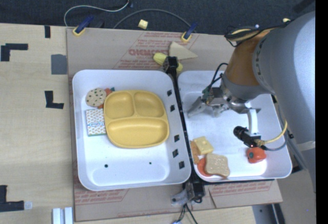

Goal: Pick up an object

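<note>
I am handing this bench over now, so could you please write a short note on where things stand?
Gripper: low over the right bin, near its left wall; nothing seen between the fingers.
Right bin: cheese cube, bread slice and a red tomato-like piece along the front.
Left bin: yellow divided plate, cookie, checked cracker.
Done: nothing picked up yet.
Left: close on one item and lift it; the cheese cube looks nearest.
</note>
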Available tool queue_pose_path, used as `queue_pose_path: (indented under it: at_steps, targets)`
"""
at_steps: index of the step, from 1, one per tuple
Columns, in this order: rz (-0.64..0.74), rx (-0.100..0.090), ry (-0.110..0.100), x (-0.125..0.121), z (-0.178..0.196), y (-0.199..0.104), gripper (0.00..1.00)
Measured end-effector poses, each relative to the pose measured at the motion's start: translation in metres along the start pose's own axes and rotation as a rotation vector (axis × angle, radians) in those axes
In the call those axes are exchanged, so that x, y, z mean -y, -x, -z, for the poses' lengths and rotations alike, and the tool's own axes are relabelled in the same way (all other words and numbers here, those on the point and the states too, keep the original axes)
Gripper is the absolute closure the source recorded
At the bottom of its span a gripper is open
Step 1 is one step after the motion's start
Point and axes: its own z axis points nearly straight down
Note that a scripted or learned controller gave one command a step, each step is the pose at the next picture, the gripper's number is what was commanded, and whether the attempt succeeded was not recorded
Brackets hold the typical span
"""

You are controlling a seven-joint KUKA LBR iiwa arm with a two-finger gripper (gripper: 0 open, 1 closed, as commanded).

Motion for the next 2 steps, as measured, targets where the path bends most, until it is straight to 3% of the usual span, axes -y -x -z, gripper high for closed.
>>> queue_pose_path:
  at_steps: [1, 2]
  targets:
    - [-0.011, 0.005, -0.002, -0.055, -0.014, 0.008, 0.00]
    - [-0.011, 0.007, -0.008, -0.077, -0.014, 0.003, 0.00]
